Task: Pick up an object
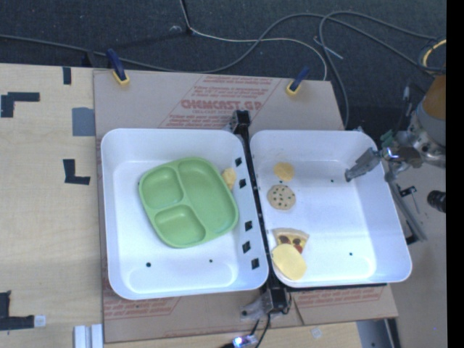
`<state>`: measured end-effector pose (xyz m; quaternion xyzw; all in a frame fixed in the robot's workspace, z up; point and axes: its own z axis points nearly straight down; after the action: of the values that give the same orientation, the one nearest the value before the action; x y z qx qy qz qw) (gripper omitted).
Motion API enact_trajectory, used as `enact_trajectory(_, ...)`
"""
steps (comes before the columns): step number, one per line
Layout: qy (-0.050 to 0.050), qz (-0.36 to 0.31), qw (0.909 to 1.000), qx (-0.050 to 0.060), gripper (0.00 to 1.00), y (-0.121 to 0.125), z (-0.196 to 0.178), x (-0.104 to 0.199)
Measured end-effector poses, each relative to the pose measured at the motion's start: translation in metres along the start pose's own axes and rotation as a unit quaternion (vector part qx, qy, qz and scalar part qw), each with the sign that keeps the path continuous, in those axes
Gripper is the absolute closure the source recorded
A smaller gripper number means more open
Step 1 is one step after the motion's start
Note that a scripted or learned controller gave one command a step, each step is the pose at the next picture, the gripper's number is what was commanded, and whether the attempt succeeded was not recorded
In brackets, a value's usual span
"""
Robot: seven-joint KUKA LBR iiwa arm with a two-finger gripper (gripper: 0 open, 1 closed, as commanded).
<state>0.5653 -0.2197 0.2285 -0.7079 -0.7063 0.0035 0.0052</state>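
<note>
- The gripper (360, 169) is being held over the upper right corner of the right bin (362, 263), reaching in from the right side of the camera view; nothing is being seen between its fingers, and whether they are apart or together cannot be told at this size.
- Four small objects are being kept in a column along the left wall of that bin: a yellow piece (284, 171) at the top, a chocolate-chip cookie (281, 197) just below it, then a pizza slice (291, 238) touching a pale yellow chip (290, 263) at the bottom.
- A green divided plate (188, 201) is being held in the left bin (130, 267), with a small yellow bit (229, 177) just beside its upper right edge.
- The coming move is being judged to turn on one relation: the nearest candidates, the yellow piece and the cookie, are lying to the left of the gripper across bare bin floor, the yellow piece almost level with it, the cookie slightly lower in view.
- Both are roundish, so no long axis is being offered for aligning the fingers.
</note>
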Motion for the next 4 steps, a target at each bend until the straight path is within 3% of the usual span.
enact_trajectory(1,-0.001,-0.001,1.0000,-0.005,0.00,0.003,-0.006,0.000)
enact_trajectory(4,-0.002,-0.002,1.0000,-0.004,0.00,-0.003,0.139,0.003)
